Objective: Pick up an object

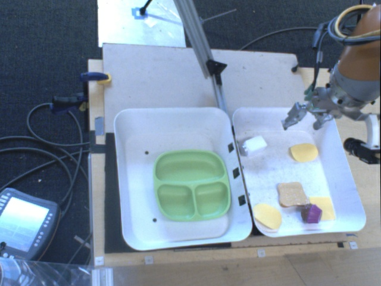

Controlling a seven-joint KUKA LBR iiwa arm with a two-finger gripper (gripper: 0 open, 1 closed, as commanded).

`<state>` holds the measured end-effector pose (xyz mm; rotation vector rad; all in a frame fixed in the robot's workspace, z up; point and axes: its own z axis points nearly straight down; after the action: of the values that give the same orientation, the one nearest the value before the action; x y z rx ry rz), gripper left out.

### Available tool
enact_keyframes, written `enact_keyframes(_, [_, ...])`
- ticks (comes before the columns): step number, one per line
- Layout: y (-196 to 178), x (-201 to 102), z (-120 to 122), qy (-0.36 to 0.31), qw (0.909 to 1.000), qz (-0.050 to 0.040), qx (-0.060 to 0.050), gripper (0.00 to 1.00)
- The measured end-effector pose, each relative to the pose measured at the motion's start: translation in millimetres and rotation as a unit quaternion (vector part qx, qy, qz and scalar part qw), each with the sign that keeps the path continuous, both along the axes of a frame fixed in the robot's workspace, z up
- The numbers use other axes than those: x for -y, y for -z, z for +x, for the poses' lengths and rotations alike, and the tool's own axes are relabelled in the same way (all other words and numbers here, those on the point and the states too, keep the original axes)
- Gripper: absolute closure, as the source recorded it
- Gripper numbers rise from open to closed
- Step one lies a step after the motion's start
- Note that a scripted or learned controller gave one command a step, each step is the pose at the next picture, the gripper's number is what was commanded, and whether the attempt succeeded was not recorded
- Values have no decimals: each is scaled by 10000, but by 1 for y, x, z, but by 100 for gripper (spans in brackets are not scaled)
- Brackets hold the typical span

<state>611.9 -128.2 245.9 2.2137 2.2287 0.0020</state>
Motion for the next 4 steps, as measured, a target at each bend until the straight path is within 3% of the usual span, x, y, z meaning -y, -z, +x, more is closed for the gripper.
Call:
enact_keyframes(1, [0,0,0,3,10000,0,1,0])
enact_keyframes(4, [140,13,7,33,10000,-4,-19,0])
